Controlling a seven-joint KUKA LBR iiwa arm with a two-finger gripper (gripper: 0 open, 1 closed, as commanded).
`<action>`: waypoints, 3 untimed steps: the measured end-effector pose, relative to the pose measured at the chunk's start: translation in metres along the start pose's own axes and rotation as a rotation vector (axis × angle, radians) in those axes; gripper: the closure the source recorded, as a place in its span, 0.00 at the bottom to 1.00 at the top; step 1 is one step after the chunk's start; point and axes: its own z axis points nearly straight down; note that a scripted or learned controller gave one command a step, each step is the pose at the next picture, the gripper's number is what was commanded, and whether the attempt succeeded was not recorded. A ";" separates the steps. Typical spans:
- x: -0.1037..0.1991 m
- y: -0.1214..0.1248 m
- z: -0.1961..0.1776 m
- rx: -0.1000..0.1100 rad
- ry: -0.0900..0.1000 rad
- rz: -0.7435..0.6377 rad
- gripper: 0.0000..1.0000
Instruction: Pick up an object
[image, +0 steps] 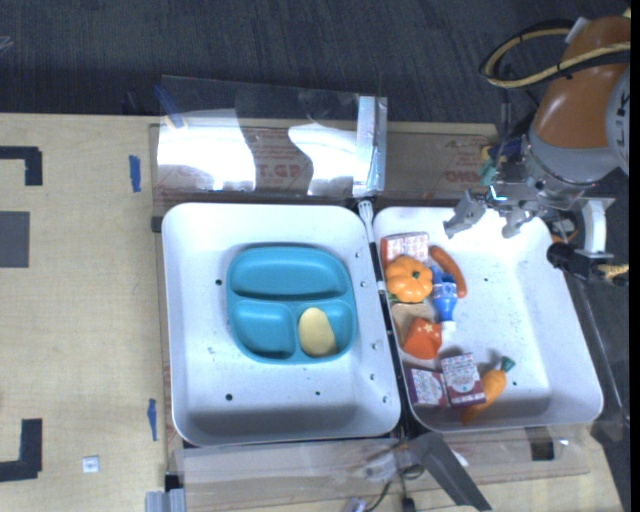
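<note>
My gripper (490, 222) hangs over the back edge of the right bin (530, 300), its two fingers spread open with nothing between them. Along that bin's left side lie an orange pumpkin (410, 280), a red-and-white box (404, 246), an orange-red sausage shape (448, 266), a small blue-and-white bottle (445, 302) and a red-orange piece (423, 340). Near the bin's front sit two small cartons (460, 378) and a carrot (491, 383). All of these lie left of and nearer the front than the gripper.
The left bin (190, 330) holds a blue divided tray (285, 290) with a yellow oval object (316, 331) in its front right compartment. A clear plastic panel (270, 150) stands behind the left bin. The right half of the right bin's floor is bare.
</note>
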 end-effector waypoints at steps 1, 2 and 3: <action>0.003 0.000 0.098 -0.019 -0.006 -0.209 0.00; 0.002 0.014 0.136 -0.010 -0.003 -0.093 0.00; -0.012 0.033 0.139 0.006 0.000 -0.041 0.00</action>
